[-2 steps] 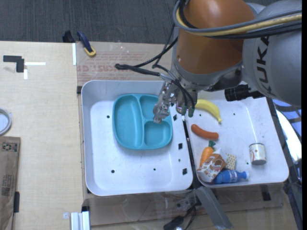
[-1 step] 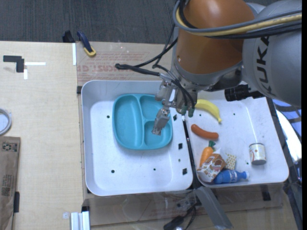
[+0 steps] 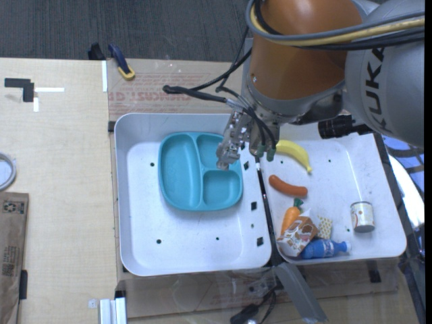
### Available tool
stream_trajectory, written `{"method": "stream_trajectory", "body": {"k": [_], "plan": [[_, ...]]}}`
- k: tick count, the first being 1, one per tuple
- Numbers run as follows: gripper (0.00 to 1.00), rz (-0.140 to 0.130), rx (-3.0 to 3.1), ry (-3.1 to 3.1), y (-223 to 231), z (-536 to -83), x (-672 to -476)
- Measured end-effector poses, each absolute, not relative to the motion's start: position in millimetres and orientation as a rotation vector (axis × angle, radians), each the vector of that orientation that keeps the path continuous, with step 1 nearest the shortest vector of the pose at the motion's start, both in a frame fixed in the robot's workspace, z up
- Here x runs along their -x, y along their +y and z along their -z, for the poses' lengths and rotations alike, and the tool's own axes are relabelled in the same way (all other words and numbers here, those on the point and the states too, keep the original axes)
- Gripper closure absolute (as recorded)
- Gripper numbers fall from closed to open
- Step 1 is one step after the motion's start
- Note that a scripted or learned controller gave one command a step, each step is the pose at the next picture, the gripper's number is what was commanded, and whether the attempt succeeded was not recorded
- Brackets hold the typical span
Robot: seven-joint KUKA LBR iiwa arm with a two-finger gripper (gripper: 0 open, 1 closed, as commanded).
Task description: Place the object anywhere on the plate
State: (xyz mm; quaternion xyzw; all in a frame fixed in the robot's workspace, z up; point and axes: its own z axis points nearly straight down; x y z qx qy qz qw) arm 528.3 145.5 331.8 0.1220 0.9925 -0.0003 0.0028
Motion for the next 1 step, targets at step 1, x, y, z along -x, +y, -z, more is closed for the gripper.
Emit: {"method": "stream_trajectory", "body": {"k": [1], "plan": [[1.0,0.002,-0.446,3.111,147.1,-280.3,-484.6]]}}
